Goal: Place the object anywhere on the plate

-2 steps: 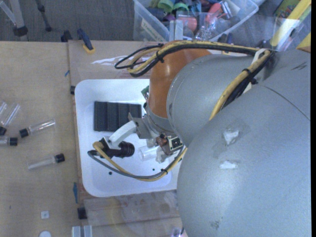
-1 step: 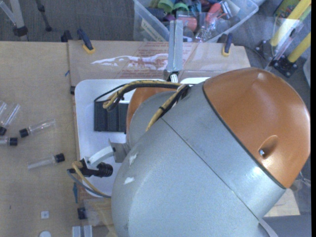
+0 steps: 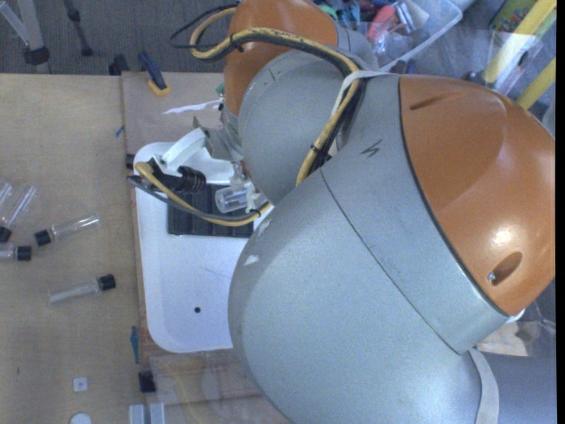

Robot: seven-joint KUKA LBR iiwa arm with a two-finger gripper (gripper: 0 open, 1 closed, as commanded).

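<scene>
The grey and orange arm (image 3: pixel 380 237) reaches in from the right and hides most of both bins. Its wrist end, with yellow cable and white bracket, hangs over the far part of the left white bin (image 3: pixel 172 316). A black block of the gripper (image 3: pixel 205 216) sits low over that bin's floor, under the wrist. On the bin's bare white floor, nearer the front, lies a tiny dark speck (image 3: pixel 197 308), apart from the gripper.
Several clear tubes with black caps (image 3: pixel 81 287) lie on the wooden bench left of the bin. A clear tub of colourful items (image 3: pixel 388 7) stands at the back. Small black and blue bits (image 3: pixel 146 381) lie by the bin's front corner.
</scene>
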